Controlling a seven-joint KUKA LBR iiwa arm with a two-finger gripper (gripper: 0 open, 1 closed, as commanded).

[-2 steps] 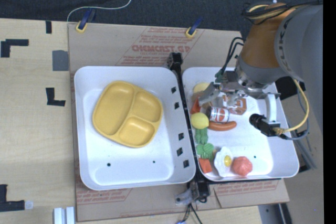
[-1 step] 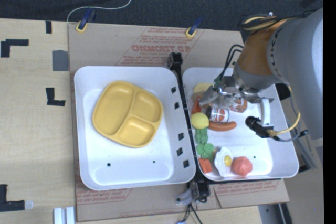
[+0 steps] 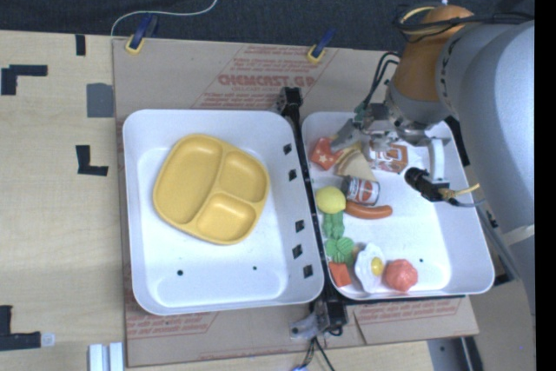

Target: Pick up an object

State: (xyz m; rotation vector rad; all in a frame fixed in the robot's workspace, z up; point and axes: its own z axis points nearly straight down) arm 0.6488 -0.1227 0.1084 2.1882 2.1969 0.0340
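The right bin (image 3: pixel 465 261) holds several toy foods. At its far end lie a red piece (image 3: pixel 322 155), a tan bread slice (image 3: pixel 352 161), an orange-and-white packet (image 3: pixel 392 156) and a small can (image 3: pixel 360 188). My gripper (image 3: pixel 375 131) hangs low over this far end, just above the bread slice and the packet, under the orange band (image 3: pixel 417 69). Nothing is visibly lifted. Nearer the front lie a yellow lemon (image 3: pixel 330 201), a red sausage (image 3: pixel 370 210), green vegetables (image 3: pixel 340 248), a fried egg (image 3: pixel 371 265) and a red fruit (image 3: pixel 400 274).
The left bin (image 3: pixel 156 282) carries a yellow divided plate (image 3: pixel 211 187). A black divider (image 3: pixel 301 187) runs between the bins. The grey arm (image 3: pixel 495 100) covers the right bin's far right corner, and a black plug with a yellow cable (image 3: pixel 426 183) hangs over the bin.
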